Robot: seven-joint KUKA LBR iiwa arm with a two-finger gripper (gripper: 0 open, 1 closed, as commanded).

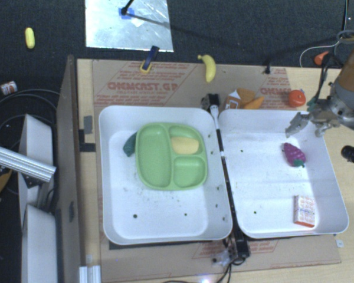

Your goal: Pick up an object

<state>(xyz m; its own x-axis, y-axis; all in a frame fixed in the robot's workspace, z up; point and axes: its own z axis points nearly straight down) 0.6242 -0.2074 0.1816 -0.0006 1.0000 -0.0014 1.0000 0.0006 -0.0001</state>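
Two shallow white plastic bins sit side by side; landmark is the right bin. Grey two-finger gripper hangs over its upper right part, fingers spread open, nothing between them. Purple grape-bunch toy lies in the right bin just below and slightly left of the gripper, apart from it. Small red-and-white carton lies in the bin's lower right corner, print too small to read. Left of the right bin, the left bin holds a green divided plastic tray with a pale yellow block in one compartment. Brown cardboard sheet above reads "CHEMCAST GP". Yellow toy banana lies on it.
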